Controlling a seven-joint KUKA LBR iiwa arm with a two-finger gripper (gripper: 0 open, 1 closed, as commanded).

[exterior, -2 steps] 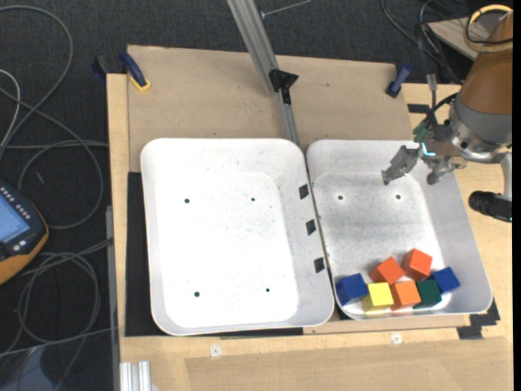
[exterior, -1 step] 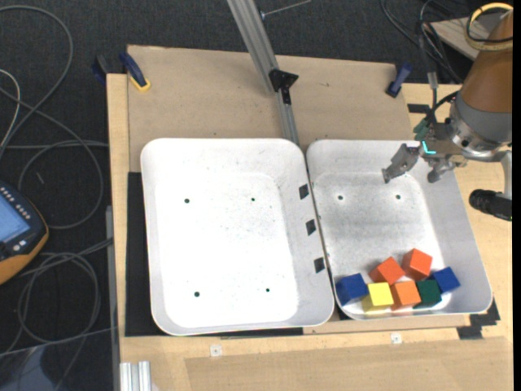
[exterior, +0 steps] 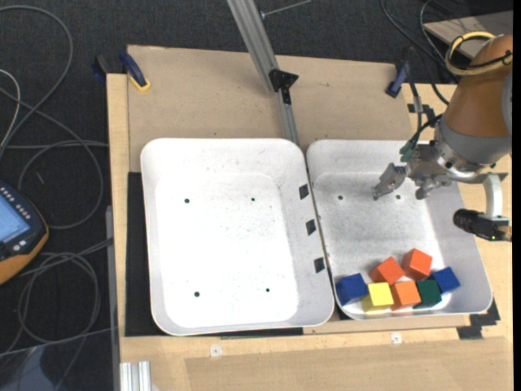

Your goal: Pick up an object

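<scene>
Hovering over the right bin, gripper spread and empty.
Blocks cluster in its near corner, probably slid there; the reach must come nearer.

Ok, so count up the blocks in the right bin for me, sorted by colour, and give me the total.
Blue blocks: 2, one at the left end of the pile and one at the right end
Orange blocks: 3
Yellow block: 1
Green block: 1
Total: 7, all clustered in the near corner of the right bin.
</scene>
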